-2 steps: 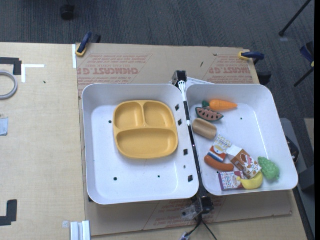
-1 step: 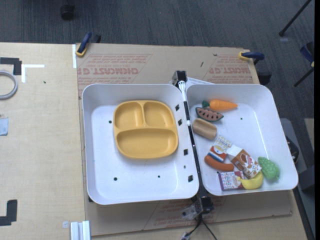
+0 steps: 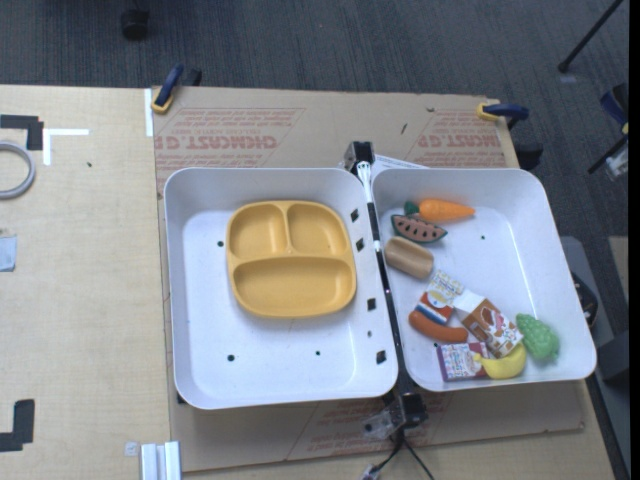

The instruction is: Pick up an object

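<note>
Near edge: a black clip with cable (image 3: 403,415) sits where the two bins meet, on cardboard (image 3: 330,433) laid over the counter (image 3: 80,298).

Right bin (image 3: 560,268), near corner: a yellow banana (image 3: 506,364) lies against the front wall, touching a pink-edged carton (image 3: 458,360) on its left. A green broccoli (image 3: 540,338) lies just beside the banana on its right. A brown box (image 3: 492,325) rests tilted just behind the banana. A red sausage (image 3: 437,326) lies to the left of the box, near the wall between the bins.

Right bin, middle: a white-and-orange packet (image 3: 443,290) lies just behind the sausage. A tan bun (image 3: 409,258) lies behind it, close to the wall between the bins.

Right bin, far part: a watermelon slice (image 3: 418,229) lies just behind the bun. A carrot (image 3: 445,209), green top to the left, lies nearest the far wall.

Left bin (image 3: 200,358): a yellow plate (image 3: 291,258) with three compartments lies flat towards the far half.

Far edge: blue clamps (image 3: 168,88) (image 3: 505,112) hold the cardboard's two far corners. A tape roll (image 3: 14,168) lies at the counter's left edge.
</note>
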Controlling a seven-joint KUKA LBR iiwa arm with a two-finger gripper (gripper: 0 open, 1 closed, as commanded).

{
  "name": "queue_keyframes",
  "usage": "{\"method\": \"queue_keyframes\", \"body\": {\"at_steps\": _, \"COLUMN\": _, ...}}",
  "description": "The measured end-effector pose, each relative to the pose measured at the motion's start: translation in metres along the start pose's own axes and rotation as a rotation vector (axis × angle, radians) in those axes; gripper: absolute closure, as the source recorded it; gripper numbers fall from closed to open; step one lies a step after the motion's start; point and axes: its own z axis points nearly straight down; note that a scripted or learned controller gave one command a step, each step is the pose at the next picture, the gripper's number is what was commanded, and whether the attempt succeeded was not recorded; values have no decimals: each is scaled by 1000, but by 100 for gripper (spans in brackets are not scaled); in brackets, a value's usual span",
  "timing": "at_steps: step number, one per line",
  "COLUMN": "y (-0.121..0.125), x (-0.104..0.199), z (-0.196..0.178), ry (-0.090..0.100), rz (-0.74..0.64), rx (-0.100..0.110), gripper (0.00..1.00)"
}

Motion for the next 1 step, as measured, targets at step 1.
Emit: {"method": "queue_keyframes", "body": {"at_steps": 1, "y": 1, "x": 0, "z": -10, "ry": -3, "rz": -2, "rx": -3, "gripper": 100}}
